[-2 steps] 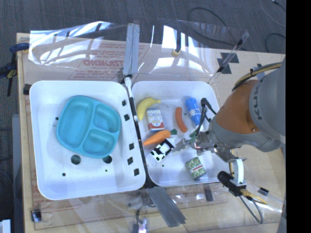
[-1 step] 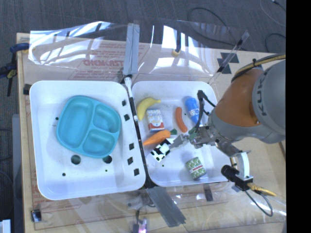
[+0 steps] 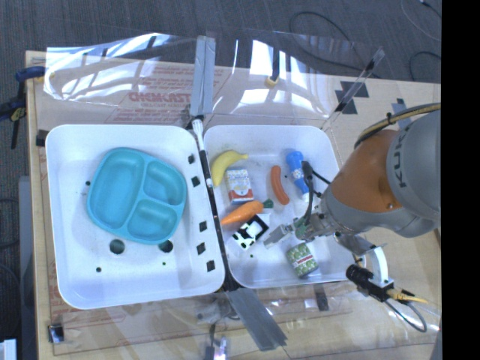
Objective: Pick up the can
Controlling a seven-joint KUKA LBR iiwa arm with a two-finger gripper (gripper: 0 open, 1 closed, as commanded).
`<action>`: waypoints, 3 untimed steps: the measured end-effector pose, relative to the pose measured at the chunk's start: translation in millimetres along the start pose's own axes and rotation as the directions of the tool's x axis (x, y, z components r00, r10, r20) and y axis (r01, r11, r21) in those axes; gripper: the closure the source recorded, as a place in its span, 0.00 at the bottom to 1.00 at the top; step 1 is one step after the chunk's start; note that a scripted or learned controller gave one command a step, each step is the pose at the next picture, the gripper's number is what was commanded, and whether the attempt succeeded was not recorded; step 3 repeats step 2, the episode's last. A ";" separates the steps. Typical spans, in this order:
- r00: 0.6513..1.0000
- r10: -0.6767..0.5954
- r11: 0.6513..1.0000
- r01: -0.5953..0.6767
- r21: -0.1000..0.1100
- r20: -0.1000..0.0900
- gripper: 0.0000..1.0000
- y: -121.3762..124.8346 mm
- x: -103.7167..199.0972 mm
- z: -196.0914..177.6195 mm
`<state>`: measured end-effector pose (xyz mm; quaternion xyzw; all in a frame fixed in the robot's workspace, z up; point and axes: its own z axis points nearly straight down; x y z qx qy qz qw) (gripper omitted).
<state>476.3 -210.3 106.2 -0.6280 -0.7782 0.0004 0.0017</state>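
table (image 3: 90, 81): bears two white bins side by side.
can (image 3: 301, 259): lies in the right bin (image 3: 326, 145), near its front wall.
tool (image 3: 298, 229): hovers just above the can, likely lining up a grasp; grip state: cannot tell.

The bench (image 3: 420, 103) is pale wood, with clear plastic sheeting (image 3: 247, 62) spread over its far part. Two shallow white bins sit directly on it, side by side and touching along their inner rims. The right bin (image 3: 330, 145) lies under the gripper's fingers (image 3: 302, 229); the left bin (image 3: 60, 201) sits well apart from them, across the divide.
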 end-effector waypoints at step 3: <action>1.000 -0.004 1.000 0.004 0.000 0.000 0.00 0.8 0.2 -9.6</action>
